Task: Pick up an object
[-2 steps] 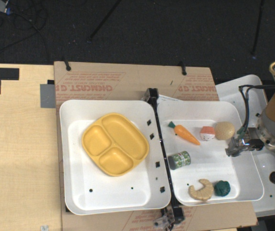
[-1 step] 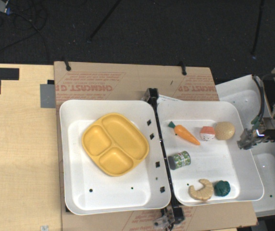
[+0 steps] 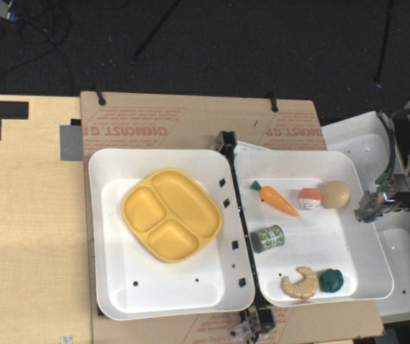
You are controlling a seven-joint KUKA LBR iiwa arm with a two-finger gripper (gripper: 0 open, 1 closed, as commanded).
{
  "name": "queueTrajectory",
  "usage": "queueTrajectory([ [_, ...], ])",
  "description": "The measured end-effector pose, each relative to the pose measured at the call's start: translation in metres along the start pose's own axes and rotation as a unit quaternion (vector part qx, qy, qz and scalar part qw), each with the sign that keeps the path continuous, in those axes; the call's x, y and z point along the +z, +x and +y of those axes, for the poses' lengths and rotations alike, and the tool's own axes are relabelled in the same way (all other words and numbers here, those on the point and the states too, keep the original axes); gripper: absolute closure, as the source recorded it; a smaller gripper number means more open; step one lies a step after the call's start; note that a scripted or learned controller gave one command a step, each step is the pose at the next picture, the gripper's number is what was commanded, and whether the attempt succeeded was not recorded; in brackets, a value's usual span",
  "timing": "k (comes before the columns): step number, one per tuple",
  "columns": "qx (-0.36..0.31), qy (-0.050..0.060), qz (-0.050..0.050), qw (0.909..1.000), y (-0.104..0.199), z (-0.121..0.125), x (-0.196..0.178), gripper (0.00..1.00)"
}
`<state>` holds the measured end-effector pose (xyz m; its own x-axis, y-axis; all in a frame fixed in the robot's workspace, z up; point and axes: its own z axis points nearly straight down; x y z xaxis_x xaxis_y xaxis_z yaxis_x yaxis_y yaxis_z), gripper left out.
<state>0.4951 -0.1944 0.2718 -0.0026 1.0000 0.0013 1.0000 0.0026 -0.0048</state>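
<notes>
While the gripper [image 3: 374, 208] hangs just outside the right bin's [image 3: 366, 274] right wall, nothing's picked yet.
Can't tell fingers' state. Right bin: toy carrot [image 3: 278, 200], small red-white item [image 3: 308, 199], tan ball [image 3: 335, 194], green can [image 3: 267, 239], croissant [image 3: 300, 283], dark green lump [image 3: 331, 280]. Left bin [image 3: 112, 278]: yellow divided plate [image 3: 171, 214].

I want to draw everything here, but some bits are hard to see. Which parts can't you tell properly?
- Arm, camera view: mostly cut off at the right edge.
- Gripper, camera view: small and dark, so its pose is unclear.
- Green can, camera view: label too small to read.
- Red-and-white toy, camera view: too small to identify.
- Dark green lump, camera view: shape too blurry to name.
</notes>
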Motion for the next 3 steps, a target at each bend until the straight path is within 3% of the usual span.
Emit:
queueTrajectory([
  [3, -0.001, 0.001, 0.000, 1.0000, 0.141, 0.034, 0.030, 1.00],
])
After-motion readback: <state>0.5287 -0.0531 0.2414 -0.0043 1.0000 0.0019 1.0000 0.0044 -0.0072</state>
